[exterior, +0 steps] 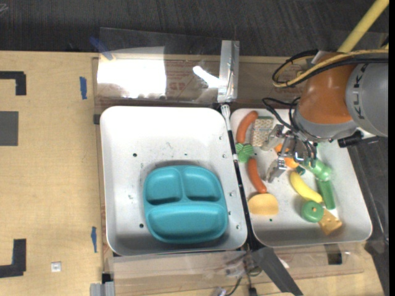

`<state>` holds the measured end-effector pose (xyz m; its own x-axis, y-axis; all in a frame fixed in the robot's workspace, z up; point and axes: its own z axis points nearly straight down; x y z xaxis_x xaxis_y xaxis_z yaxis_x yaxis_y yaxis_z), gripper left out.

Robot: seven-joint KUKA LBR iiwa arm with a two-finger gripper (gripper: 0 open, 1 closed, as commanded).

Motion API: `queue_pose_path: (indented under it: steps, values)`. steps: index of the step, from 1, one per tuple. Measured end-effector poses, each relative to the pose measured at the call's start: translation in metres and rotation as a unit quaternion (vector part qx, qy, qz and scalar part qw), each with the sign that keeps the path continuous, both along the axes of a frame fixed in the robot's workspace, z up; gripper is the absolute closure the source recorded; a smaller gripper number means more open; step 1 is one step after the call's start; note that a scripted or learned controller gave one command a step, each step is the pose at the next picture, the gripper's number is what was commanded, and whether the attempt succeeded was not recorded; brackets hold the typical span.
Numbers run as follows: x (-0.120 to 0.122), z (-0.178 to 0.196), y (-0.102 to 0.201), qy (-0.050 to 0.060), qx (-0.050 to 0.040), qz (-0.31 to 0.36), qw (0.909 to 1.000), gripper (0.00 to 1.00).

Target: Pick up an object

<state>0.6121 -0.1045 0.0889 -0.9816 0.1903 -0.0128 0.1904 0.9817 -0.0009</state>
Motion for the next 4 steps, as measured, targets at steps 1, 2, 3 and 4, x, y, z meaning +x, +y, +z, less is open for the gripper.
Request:
queue_pose_path:
  steps: [1,2,3,4]
  values:
    - [0.004,0.014,0.001,-0.007,-0.0012,0.002,1.0000,1.00]
    - [0.033,0.102,0.047,-0.002,0.0021,-0.017,0.9999,1.00]
    - [0.050,0.168,0.078,-0.001,0.0012,0.045,0.9990,1.00]
    - [0.051,0.214,0.079,0.000,0.0002,0.109,0.9941,1.00]
